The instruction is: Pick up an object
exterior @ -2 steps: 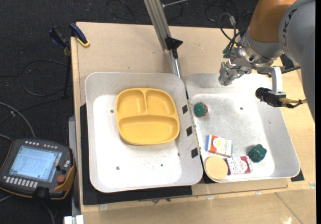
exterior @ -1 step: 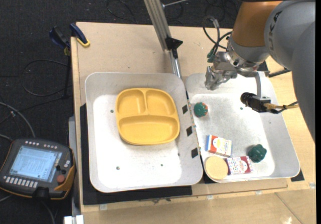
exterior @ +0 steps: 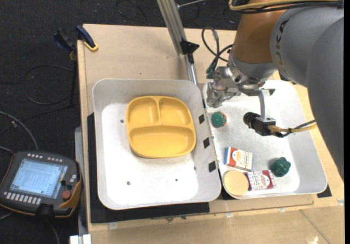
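My gripper (exterior: 217, 98) hangs over the far left corner of the right bin (exterior: 306, 122), just above a small green ball with an orange patch (exterior: 219, 120). The ball rests on the bin floor, apart from the gripper. Nearer the front lie a small white and orange carton (exterior: 239, 158), a round tan disc (exterior: 236, 181), a red and white packet (exterior: 260, 180) and a dark green lump (exterior: 281, 167). The grey arm with its orange band (exterior: 262, 24) hides the bin's far right part.
The left bin (exterior: 109, 183) holds a yellow divided plate (exterior: 161, 127). A metal pole (exterior: 169, 13) slants up from between the bins. A black fitting with a cable (exterior: 262, 124) hangs beside the gripper. A teach pendant (exterior: 38, 181) lies off the bench's front left.
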{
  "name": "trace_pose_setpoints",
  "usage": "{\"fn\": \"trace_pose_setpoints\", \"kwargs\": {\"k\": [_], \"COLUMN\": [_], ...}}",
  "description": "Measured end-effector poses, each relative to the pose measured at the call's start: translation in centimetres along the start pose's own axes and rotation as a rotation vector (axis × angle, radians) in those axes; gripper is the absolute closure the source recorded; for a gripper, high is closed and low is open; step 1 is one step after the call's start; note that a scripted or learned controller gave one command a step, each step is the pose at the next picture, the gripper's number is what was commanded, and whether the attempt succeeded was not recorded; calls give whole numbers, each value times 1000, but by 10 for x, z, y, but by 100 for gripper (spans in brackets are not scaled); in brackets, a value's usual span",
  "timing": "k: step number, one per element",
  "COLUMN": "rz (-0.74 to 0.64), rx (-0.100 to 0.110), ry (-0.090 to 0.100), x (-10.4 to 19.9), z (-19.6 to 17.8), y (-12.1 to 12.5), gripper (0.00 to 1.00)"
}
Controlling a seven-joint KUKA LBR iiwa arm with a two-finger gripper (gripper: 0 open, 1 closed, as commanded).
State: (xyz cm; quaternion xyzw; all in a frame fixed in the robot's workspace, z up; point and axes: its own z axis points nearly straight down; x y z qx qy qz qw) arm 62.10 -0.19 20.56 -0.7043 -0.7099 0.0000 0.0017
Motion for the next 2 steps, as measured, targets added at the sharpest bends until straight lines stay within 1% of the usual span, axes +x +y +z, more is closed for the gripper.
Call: {"fn": "trace_pose_setpoints", "kwargs": {"k": [1,2], "rz": [0,0], "rx": [1,-2], "ry": [-1,0], "x": [47,91], "z": [2,-20], "y": [-22,-48], "gripper": [100,100]}}
